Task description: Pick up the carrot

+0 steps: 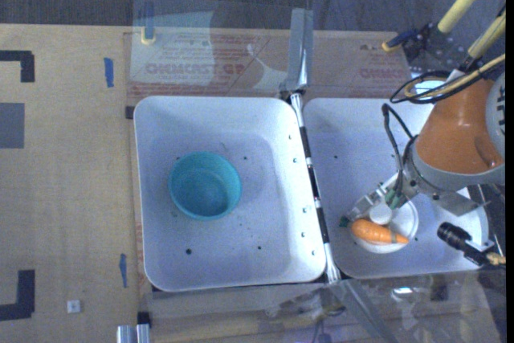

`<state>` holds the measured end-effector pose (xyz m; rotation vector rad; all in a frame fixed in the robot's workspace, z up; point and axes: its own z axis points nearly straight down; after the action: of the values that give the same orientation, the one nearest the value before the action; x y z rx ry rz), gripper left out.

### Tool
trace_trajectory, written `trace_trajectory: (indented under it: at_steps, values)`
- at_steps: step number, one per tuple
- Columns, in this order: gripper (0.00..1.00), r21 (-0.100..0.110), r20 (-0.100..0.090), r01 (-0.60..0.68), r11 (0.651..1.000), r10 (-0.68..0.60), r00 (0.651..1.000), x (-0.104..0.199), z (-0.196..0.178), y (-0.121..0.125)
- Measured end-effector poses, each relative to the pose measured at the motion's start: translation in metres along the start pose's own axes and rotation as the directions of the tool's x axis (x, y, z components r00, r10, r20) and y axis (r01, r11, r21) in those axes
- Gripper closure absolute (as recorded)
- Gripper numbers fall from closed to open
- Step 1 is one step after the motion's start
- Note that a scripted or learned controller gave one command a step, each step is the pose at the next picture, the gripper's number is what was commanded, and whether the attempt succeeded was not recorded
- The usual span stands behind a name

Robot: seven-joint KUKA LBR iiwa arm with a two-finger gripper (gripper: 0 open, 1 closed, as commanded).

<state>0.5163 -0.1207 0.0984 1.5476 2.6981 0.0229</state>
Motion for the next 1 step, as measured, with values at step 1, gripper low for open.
trace_trajectory:
  at_steps: [1]
  values:
    - [0.0, -0.001, 0.006, 0.338, 0.941, -0.338, 0.941, 0.0286, -0.0011, -0.0121]
